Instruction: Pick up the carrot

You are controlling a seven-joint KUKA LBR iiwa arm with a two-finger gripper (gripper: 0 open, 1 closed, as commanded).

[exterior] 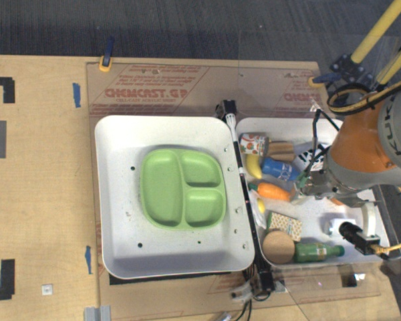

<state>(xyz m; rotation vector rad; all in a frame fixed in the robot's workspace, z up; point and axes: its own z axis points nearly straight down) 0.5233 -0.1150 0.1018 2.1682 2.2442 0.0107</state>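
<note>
Camera view: carrot just left of the pincer, pincer's grip state impossible to tell.

Left of my pincer: smooth matt orange carrot; beyond it, matt green plastic plate in glossy white bin.

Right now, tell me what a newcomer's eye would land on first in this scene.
The bright green divided plate stands out first, lying alone in the middle of the left white bin. Next comes the crowded right bin, where the orange carrot lies among a blue can, a green bottle and other toys. The arm's orange band hangs over that bin from the right, with the gripper just right of the carrot.
</note>
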